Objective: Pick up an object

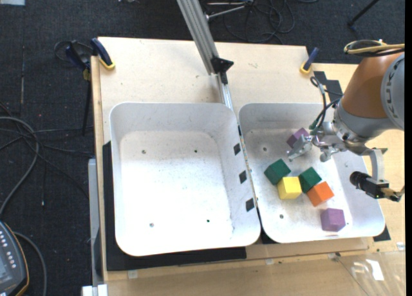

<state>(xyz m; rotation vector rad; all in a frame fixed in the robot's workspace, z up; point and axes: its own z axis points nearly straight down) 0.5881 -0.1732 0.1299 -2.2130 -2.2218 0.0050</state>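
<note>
Camera view puts a small purple block in the right bin, toward its far wall and right of the middle, with the gripper right beside it. Its fingers look spread apart, one near the block's near side, and nothing sits between them; you cannot tell whether they touch it. The block is a dull lilac cube, partly hidden by the fingers.

Your main risk, as I judge it, is a shove instead of a grip: if the fingers close off-centre, the cube could slide toward the far wall or twist out. A second risk is the crowd nearer the front edge: two green blocks, a yellow one and an orange one sit packed together, and another purple block lies by the front right corner. The left bin sits alongside.
</note>
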